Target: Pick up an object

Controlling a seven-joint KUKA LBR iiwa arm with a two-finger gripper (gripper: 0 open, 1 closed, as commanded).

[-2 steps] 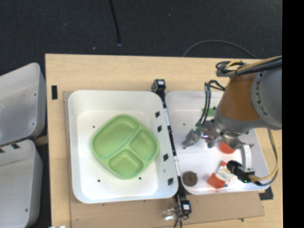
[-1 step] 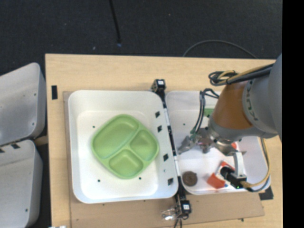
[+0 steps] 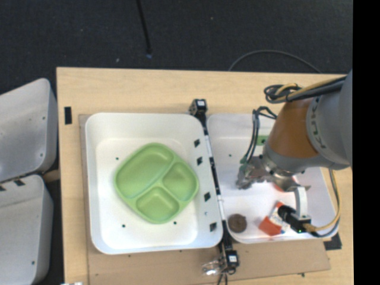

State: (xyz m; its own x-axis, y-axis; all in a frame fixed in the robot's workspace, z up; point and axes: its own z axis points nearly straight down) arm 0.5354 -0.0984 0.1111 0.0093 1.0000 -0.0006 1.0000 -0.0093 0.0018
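Note:
A green three-compartment plate (image 3: 157, 183) lies in the left bin (image 3: 95, 159). In the right bin (image 3: 231, 135) a small brown round object (image 3: 237, 222) rests near the front left corner. A red block (image 3: 270, 225) lies to its right, and a bit of red (image 3: 279, 188) peeks out under the wrist. My gripper (image 3: 246, 180) hangs over the left-middle of the right bin, above and slightly right of the brown object. The arm's orange band (image 3: 291, 129) and grey wrist hide most of the bin's right half.
A divider with black clips (image 3: 208, 171) runs between the two bins. Black cables (image 3: 279, 91) loop near the arm at the bench's back right. Something green (image 3: 262, 140) shows behind the arm. White panels (image 3: 24, 135) stand left of the bench.

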